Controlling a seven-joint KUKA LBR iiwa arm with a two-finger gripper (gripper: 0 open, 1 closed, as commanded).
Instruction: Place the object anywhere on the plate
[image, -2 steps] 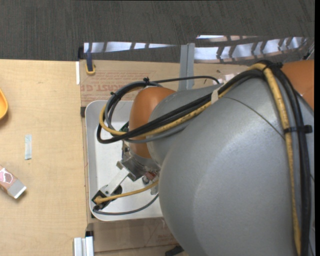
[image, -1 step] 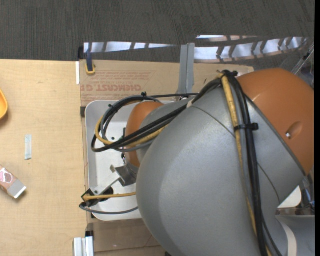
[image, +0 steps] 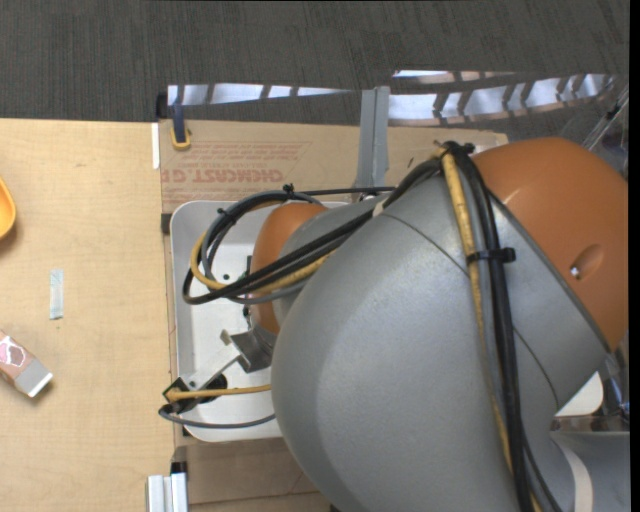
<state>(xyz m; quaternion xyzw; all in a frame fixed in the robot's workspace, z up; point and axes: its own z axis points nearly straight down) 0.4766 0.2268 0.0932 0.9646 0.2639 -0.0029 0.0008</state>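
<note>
Arm (image: 430, 340) is leaning over the white bin (image: 190, 300), hiding plate and object; claw state and progress can't be told.

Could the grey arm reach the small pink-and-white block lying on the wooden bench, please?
Possibly: nothing covers the small pink-and-white block, but it lies left of the shallow white bin that the grey arm hangs over.

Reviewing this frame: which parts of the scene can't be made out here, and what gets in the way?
- Plate and object: cannot be located; the grey arm covers most of the white bin in the camera view.
- Gripper state: hidden beneath the arm's orange band and black cables.
- Orange item on the bench: cut off by the left edge.
- Small packet at lower left: label too small to read.
</note>
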